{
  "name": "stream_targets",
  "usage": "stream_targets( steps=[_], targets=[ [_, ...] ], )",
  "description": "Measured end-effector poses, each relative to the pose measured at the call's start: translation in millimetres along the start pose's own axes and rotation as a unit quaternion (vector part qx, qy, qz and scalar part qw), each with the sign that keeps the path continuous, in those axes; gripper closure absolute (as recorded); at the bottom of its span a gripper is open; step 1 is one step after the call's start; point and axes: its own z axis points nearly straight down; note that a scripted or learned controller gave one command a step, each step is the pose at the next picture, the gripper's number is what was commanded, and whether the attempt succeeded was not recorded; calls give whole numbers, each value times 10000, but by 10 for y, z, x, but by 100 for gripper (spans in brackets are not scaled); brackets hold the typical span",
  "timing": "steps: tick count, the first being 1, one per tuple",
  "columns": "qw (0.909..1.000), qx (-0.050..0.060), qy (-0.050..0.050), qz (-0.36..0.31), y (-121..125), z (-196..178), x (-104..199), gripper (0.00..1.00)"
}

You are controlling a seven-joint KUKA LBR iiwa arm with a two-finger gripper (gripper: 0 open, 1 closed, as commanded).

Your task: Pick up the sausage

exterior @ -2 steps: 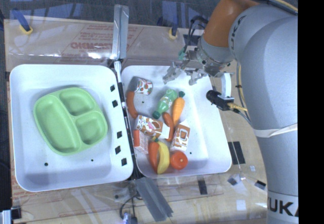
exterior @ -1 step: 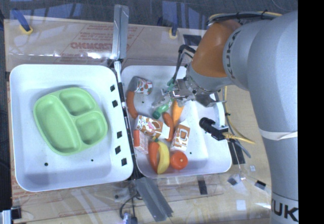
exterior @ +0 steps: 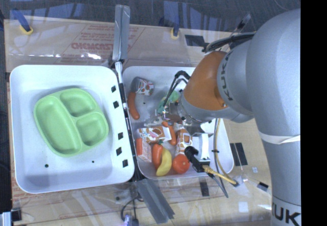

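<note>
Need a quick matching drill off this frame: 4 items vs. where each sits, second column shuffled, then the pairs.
Items:
1. green divided plate
2. sausage
3. banana
4. tomato

Places:
A. right bin, near edge, next to the red tomato
B. left bin
C. right bin, along its left wall
D. right bin, near edge, right of the yellow fruit

Pairs: 1-B, 2-C, 3-A, 4-D

Arm (exterior: 265, 82) reaches in from the right, wrist pitched down over the right bin (exterior: 134, 163) — orange band up top, gripper (exterior: 176, 115) low near its centre.
</note>
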Motion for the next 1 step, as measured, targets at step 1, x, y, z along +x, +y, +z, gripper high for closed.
stream_targets(
  steps=[1],
  targets=[
    [10000,29,4,-28,-8,-81,12,100]
  ],
)
